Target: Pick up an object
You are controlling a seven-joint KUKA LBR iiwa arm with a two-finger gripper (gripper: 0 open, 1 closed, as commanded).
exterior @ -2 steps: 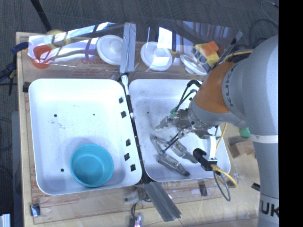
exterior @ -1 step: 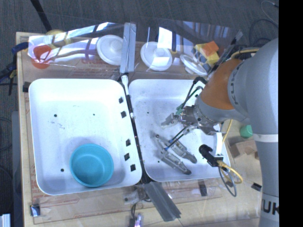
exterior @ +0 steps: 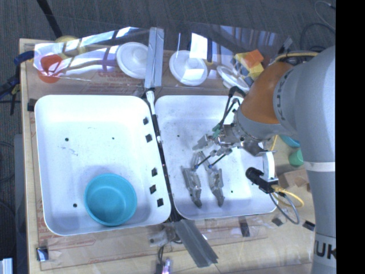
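Sitting in two bins point(exterior: 45, 153): one blue bowl point(exterior: 110, 198).

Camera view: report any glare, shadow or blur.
Camera view: bright glare streaks on the clear panels behind the bins; soft shadow under the blue bowl in the left bin; gripper fingers sharp, open over the right bin; focus even.

A wooden bench point(exterior: 91, 240) stands on dark grey carpet point(exterior: 171, 4), which runs across the view from ten to two o'clock. A black tripod leg point(exterior: 44, 7) slants over the carpet at eleven o'clock. Glare streaks a clear plastic sheet point(exterior: 91, 41) along the bench's far edge.
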